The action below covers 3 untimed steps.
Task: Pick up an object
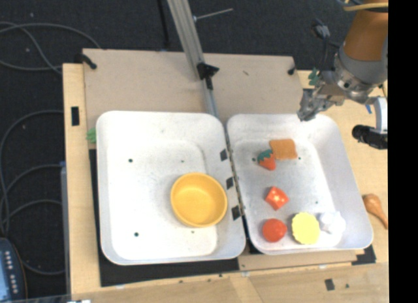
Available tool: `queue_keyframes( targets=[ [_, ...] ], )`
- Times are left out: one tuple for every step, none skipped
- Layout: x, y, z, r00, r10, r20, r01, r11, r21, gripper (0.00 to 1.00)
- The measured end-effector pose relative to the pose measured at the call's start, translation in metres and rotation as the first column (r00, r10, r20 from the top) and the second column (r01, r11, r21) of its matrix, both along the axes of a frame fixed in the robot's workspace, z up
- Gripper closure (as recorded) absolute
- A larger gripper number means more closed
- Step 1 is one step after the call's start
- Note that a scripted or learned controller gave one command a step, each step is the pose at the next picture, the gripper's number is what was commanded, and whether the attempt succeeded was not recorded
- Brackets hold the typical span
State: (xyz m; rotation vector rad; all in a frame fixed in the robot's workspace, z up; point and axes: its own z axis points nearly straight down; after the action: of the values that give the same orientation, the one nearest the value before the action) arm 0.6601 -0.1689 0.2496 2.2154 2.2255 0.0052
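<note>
The nearest candidate is the orange block (283, 149), lying flat in the upper part of the right bin (346, 164), with a small red-and-green piece (266, 160) touching its lower left corner. To take it cleanly, the approach should come straight down over the block's middle and straddle its short sides, keeping clear of that neighbour so it is not dragged along. Further down the bin lie a red cube (276, 198), a red ball (274, 230), a yellow disc (305, 228) and something white (332, 222), crowded together and so harder picks. The yellow bowl (198, 199) sits in the left bin (130, 138). The end effector (308, 111) hangs over the right bin's top rim, above and to the right of the block, near but apart; it is too dark and small here to tell whether it is released or clenched, though nothing seems to be in it.
</note>
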Motion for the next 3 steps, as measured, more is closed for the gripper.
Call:
queue_keyframes(
  targets=[
    [0.0, 0.057, -0.01, 1.0, 0.002, -0.003, -0.002, 1.0, -0.001, 1.0],
    [0.009, 0.112, -0.002, 1.0, 0.003, -0.001, -0.003, 1.0, 0.0, 1.0],
    [-0.001, 0.167, -0.001, 1.0, 0.003, -0.003, -0.003, 1.0, 0.001, 1.0]
  ],
)
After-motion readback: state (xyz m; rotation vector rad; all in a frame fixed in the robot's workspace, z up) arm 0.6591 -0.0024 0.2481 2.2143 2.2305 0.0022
